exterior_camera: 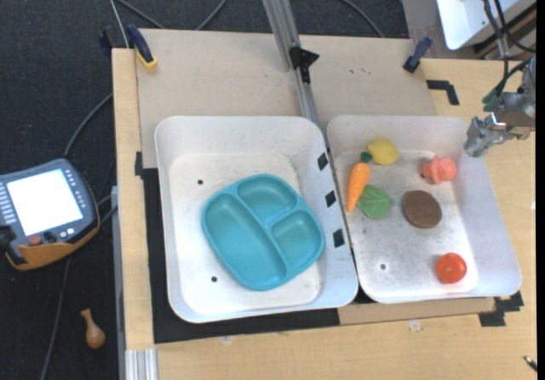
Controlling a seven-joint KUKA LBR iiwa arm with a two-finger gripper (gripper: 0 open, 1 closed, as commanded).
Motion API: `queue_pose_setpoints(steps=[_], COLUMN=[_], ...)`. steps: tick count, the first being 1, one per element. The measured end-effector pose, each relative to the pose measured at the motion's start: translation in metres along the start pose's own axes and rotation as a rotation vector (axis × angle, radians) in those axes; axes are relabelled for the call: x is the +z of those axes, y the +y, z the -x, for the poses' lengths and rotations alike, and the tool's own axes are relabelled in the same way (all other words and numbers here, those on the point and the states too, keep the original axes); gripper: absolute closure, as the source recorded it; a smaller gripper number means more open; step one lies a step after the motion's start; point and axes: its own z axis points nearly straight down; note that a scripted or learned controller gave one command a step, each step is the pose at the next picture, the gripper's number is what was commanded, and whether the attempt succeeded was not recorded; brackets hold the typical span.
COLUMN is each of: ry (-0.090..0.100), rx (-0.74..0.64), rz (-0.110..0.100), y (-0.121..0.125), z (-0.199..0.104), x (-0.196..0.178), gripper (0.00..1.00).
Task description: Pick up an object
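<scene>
five toys (440,169) left of pincer (479,138)

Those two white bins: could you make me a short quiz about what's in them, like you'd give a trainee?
1. True or false: the blue tray lies in the left bin.
2. Which item lies nearest the right bin's front edge? A lemon; B tomato; C carrot.
3. Fill in: the brown disc lies just right of the green ____.

Key
1. True.
2. B.
3. leaf; what it is exactly is hard to tell. The gripper sits at the right bin's far right edge, near the pink item.
</scene>
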Motion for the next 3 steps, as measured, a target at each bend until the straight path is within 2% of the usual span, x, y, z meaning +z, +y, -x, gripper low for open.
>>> queue_pose_setpoints(steps=[1, 2, 3], ry=[0.005, 0.006, 0.005], rx=[-0.004, -0.004, -0.004], rz=[-0.007, -0.009, -0.01], y=[0.007, -0.008, -0.007], z=[-0.056, -0.109, -0.161], x=[0.005, 0.005, 0.021], gripper=[1.0, 1.0, 1.0])
